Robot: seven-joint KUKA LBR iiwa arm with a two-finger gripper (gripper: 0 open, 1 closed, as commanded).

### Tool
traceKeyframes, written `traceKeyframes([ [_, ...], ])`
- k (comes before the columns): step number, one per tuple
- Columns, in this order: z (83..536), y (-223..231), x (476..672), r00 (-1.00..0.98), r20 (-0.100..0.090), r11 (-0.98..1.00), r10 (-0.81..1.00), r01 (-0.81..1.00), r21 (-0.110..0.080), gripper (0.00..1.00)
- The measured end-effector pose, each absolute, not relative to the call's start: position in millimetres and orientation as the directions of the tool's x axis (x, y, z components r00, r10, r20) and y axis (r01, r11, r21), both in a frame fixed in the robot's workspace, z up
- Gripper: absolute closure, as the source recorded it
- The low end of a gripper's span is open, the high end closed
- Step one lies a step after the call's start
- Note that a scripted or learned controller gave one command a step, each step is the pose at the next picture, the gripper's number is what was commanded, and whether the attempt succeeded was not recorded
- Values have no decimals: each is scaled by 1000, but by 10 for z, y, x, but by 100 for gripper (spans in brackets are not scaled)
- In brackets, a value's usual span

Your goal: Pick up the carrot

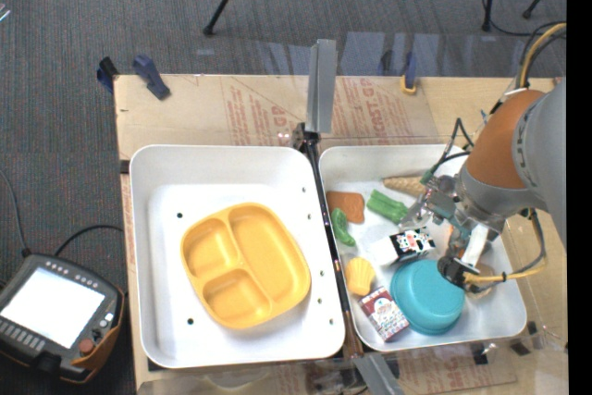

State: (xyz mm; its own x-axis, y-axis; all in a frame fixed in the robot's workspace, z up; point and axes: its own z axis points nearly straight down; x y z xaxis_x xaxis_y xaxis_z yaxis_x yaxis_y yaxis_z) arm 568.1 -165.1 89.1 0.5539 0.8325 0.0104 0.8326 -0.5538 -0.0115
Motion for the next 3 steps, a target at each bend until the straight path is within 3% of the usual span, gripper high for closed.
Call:
traceKeyframes([
  [1,895,-1667,5619,643,15,-643,766,766,-10,0],
  [2,924,-1659,5352,652,16,-652,758,758,4,0],
  [3,877,-1605,5053,743,3,-743,670,670,-4,0],
])
